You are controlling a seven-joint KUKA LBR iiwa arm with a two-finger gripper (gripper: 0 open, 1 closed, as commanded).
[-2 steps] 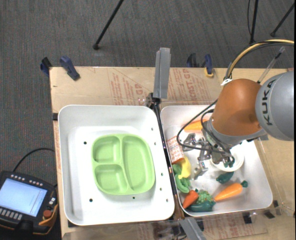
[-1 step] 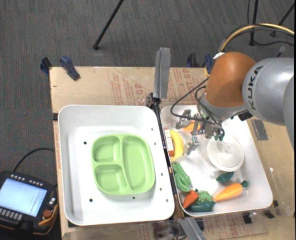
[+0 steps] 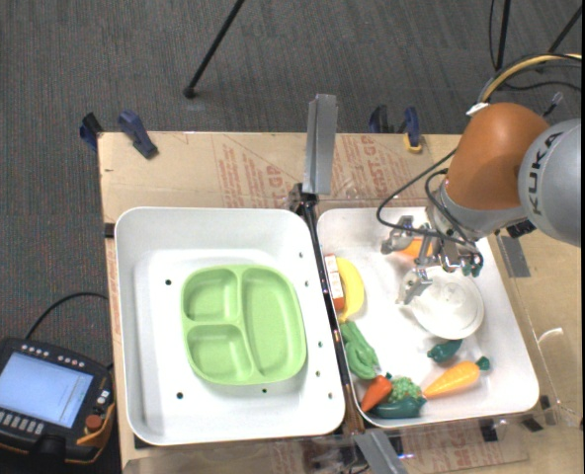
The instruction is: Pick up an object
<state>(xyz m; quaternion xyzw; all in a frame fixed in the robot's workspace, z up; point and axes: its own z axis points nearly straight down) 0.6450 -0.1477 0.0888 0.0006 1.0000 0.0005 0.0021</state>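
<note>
Camera view: gripper (image 3: 423, 276) low in right bin (image 3: 520, 363), just beside white bowl (image 3: 451, 309); grip state impossible to tell.

"KUKA" stands on the grey arm (image 3: 559, 181).

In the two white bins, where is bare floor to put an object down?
Left bin: a bare strip all around the green divided plate. Right bin: bare floor between yellow banana and white bowl; crowded along its near edge, around the orange carrot.
</note>
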